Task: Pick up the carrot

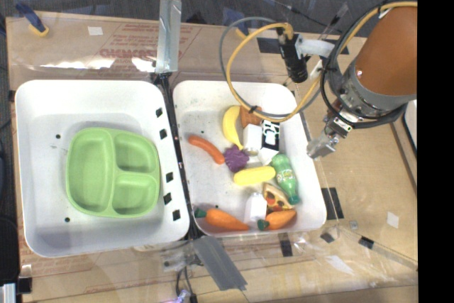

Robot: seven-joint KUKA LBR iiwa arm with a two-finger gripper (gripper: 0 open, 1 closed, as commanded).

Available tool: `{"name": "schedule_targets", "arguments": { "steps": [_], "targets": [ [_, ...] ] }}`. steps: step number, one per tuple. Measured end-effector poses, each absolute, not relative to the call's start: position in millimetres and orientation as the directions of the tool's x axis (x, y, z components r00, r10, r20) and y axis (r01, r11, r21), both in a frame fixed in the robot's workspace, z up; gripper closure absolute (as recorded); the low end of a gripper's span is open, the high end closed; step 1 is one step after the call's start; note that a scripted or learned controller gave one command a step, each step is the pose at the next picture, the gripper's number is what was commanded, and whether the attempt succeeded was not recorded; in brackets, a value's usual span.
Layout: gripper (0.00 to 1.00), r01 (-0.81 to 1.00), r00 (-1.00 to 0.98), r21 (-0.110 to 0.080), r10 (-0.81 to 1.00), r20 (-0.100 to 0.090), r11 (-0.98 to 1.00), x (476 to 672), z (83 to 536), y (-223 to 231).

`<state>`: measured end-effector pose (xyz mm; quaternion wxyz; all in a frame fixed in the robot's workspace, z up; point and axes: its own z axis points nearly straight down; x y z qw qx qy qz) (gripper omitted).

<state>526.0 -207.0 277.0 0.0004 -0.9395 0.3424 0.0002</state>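
Gripper [320,146] of the grey arm hangs just outside the right white bin [213,90], whether clamped I cannot tell, while the orange plastic carrot [221,220] lies along the lower wall, seemingly tipped among the other toy foods.

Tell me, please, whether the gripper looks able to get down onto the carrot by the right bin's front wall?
Probably yes: the carrot lies uncovered with nothing on top. The gripper sits outside the bin's right rim, and the front wall beside the carrot may crowd a finger.
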Motion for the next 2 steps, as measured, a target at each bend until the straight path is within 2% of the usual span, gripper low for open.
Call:
{"name": "schedule_targets", "arguments": {
  "steps": [1,2],
  "targets": [
    [1.0,-0.354,0.935,-0.003,-0.354,0.004,-0.935,549.0,308,-199],
    [1.0,-0.203,0.979,-0.005,-0.203,0.003,-0.979,577.3,290,-207]
  ]
}}
